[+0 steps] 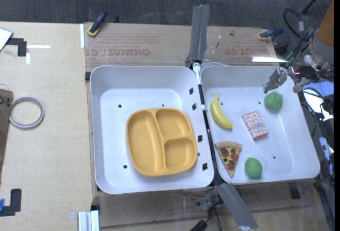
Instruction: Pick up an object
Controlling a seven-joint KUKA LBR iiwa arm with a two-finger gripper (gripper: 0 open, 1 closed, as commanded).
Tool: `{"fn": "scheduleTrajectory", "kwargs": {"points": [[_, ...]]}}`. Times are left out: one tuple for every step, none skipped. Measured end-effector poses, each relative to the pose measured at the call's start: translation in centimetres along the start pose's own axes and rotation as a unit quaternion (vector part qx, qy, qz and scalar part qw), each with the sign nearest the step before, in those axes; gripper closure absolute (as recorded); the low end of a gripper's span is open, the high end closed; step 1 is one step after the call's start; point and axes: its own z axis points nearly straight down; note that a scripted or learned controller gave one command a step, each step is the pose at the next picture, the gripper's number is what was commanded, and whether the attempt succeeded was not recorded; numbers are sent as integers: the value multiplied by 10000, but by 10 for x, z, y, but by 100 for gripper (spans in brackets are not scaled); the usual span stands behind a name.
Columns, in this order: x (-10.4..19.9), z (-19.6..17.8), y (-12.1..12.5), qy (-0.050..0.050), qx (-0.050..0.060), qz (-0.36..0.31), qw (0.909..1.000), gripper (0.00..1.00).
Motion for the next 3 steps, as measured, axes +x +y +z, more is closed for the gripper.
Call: {"fn": "scheduleTrajectory", "kwargs": {"points": [[-15, 147, 7, -14, -52, -1074, 9942, 0], [25, 152, -50, 1, -10, -1158, 9933, 0], [67, 152, -23, -2, -15, -1704, 9854, 0]]}}
